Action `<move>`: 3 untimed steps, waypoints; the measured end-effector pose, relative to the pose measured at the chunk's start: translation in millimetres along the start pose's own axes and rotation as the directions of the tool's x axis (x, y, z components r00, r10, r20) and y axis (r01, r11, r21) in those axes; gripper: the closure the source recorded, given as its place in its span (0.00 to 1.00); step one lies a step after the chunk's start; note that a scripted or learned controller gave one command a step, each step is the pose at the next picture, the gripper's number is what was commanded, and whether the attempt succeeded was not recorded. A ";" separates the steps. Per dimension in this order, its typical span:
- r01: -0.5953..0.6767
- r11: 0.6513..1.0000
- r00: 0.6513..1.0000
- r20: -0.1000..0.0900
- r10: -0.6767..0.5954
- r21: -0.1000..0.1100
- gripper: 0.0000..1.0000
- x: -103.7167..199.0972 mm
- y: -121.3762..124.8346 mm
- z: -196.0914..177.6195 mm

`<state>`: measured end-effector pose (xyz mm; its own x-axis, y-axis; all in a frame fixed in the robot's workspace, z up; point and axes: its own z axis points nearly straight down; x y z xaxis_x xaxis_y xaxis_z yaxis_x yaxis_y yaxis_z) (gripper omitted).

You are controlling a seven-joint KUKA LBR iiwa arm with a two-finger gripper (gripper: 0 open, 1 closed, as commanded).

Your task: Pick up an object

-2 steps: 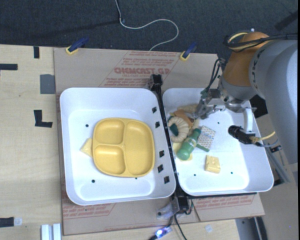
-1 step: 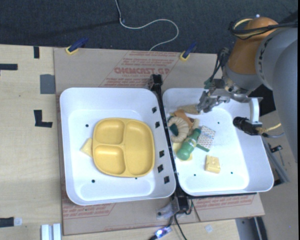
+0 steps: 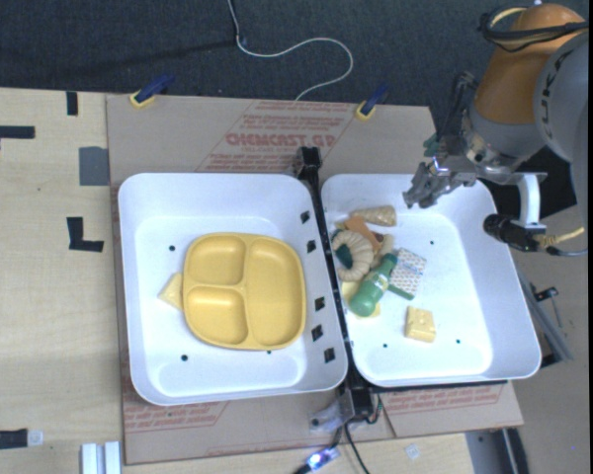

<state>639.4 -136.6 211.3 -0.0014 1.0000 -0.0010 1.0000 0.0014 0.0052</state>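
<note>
While our hand [image 3: 422,192] hovers over the right bin's [image 3: 474,354] far edge, grip unreadable, the green bottle [image 3: 369,291] lies heaped against the divider.

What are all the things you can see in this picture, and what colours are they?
Bins: two, white, side by side on the bench.
Divided plate: one, yellow, left bin.
Wedge piece: one, pale yellow, peeking from under the plate's left edge.
Bottle: one, green, right bin.
Block: one, pale yellow, right bin.
Small toy pile: several, tan and mixed, right bin's left side.
Cable: one, white, behind the bins.
Arm: one, grey and orange, right.
Claw: one, dark, over right bin's far edge.
</note>
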 end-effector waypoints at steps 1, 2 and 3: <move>0.000 1.000 1.000 -0.001 0.000 0.004 1.00 0.6 0.6 -13.9; 0.003 1.000 1.000 -0.002 -0.003 0.008 1.00 36.9 -24.2 -18.4; 0.002 1.000 1.000 -0.002 -0.002 0.009 1.00 73.5 -60.0 -18.6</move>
<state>579.2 -63.2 229.5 -0.0037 1.0000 0.0012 1.0000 0.0037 -0.0036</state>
